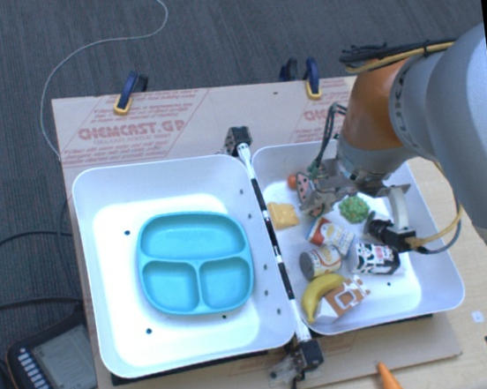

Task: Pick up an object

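My gripper (313, 194) reaches down into the right bin (438, 284), near its upper left part, among the clutter. A small red piece (296, 179) lies just above it, and a yellow block (284, 216) sits just to its lower left. A green broccoli-like piece (355, 210) is to its right. Below it lie a white and red carton (332, 236), a grey can (310, 264), a black and white patterned object (378, 257), a banana (320, 292) and another small carton (351, 296). Nothing is visibly lifted.
The left bin (120, 339) holds a blue three-compartment plate (196, 261). A divider rail (268, 230) runs between the bins. The arm's grey body and orange band (375, 109) hang over the right bin's upper right. An orange carrot tip (391, 383) lies off the board in front.
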Motion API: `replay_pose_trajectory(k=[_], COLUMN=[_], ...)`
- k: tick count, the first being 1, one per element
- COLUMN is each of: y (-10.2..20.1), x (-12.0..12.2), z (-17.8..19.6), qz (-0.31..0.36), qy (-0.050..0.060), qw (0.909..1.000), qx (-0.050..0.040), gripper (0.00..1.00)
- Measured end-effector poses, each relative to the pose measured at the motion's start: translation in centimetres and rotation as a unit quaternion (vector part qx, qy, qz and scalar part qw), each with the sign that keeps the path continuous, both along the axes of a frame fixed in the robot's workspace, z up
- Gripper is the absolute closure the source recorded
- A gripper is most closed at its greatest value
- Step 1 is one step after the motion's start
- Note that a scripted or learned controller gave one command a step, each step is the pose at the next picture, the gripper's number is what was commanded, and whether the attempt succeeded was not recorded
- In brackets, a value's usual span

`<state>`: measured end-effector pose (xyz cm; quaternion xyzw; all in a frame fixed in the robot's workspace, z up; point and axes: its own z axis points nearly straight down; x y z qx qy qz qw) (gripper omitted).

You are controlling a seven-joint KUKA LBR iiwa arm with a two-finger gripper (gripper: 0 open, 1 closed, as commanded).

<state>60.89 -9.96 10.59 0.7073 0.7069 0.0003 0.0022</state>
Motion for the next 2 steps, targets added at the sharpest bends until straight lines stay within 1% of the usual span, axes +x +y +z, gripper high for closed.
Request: replay_pose_trajectory(k=[1,2], y=[7.2,15.3], x=[-2.6,-6.3], z=[7.9,8.8], qz=[0.001,0.002], qy=[0.001,0.003], qw=[1.0000,1.0000], qx=[0.0015,0.0014], gripper=[1.00,1.00])
